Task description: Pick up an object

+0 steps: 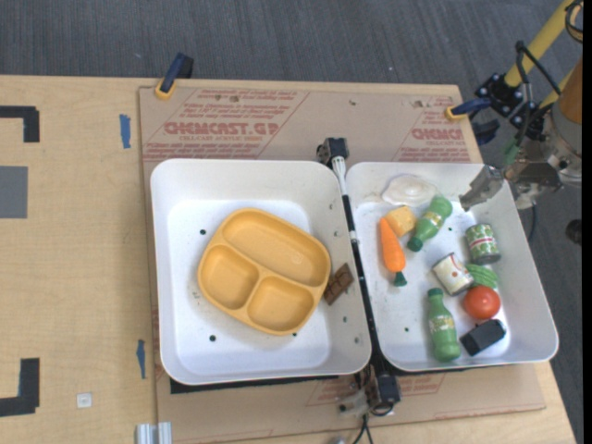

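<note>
Though cut off by the edge of view beyond the right bin, seen well enough: grey arm reaching in over that bin's far right corner, wrist slanted down toward the bin floor. Ends in the gripper, poised just inside that same corner, above the bin's bare white floor. How far open: cannot tell, too small and too dark against the wrist. Nothing seen in its hold.

Beside the right bin, touching along the shared rim: left bin, with a yellow divided plate near its middle and a small brown piece leaning at the plate's edge nearest the right bin.

Within the right bin, from big to small:
- green bottle at the near side, upright-looking, near the middle of the near wall.
- second green bottle toward the far side, tilted, just down-left of the gripper and apart from it.
- carrot along the wall shared with the left bin.
- green can nearest the gripper, just below it, not touching.
- white cup at the bin's middle, touching a green thing behind it, hard to make out.
- tomato just below that.
- black block by the near right corner.
- white lump at the far wall, shape unclear.
- yellow wedge just below the lump.
</note>
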